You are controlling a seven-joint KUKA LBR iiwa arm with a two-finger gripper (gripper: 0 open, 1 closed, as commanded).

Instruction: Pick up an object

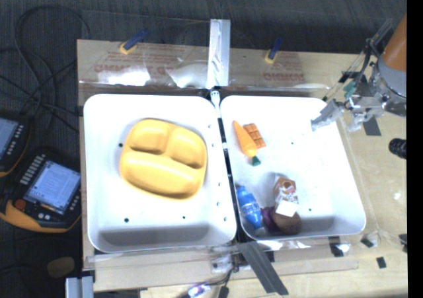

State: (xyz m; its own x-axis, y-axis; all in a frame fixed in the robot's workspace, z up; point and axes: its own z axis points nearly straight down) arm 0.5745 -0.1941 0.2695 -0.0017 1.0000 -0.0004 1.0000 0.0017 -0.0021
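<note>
My gripper (345, 120) hangs at the upper right, over the far right rim of the right bin (330, 178). Its two fingers look spread apart, open, with nothing between them. In that bin an orange carrot-like toy (248, 138) with a green tip lies near the left wall. A small blue bottle (249, 205), a brown and white object (285, 195) and a dark purple lump (280, 221) crowd the near left corner. A large yellow moulded object (163, 157) fills the middle of the left bin (106, 211). The gripper is well apart from all of them.
The divider (223, 164) between the bins runs down the middle. A handheld pendant (43, 187) and cables lie on the floor at the left. Clips and taped plastic sheeting (198, 69) sit behind the bins.
</note>
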